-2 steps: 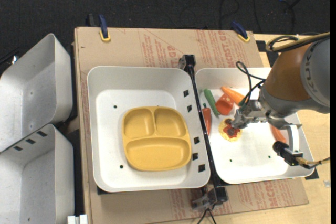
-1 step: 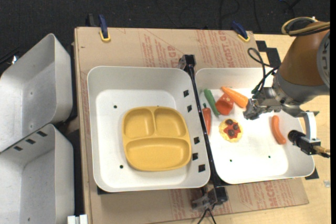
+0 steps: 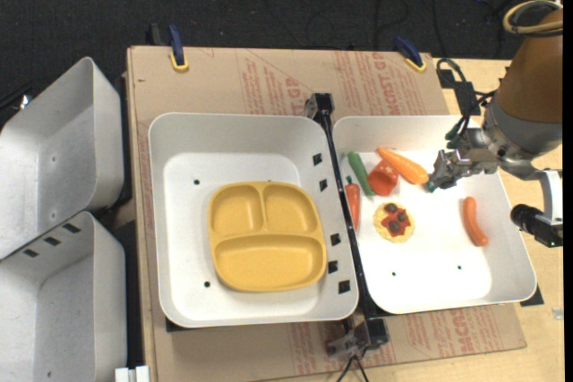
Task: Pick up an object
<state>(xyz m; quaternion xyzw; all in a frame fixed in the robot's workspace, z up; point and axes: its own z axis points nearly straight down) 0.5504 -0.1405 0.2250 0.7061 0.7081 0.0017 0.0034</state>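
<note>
A: Nearest us, the left bin holds a yellow tray. What's in the right bin?

B: A small tart near its middle, a sausage to the right, and further back a red pepper, a carrot and a green pod.

A: And the hand?

B: Low over the bin, just right of the carrot's tip. I can't tell whether it is clenched or released; nothing shows between its fingers.

A: So what might fail?

B: I'd guess the carrot is the target. Coming down at its narrow tip, the fingers could nudge it toward the pepper, or close on air.
</note>
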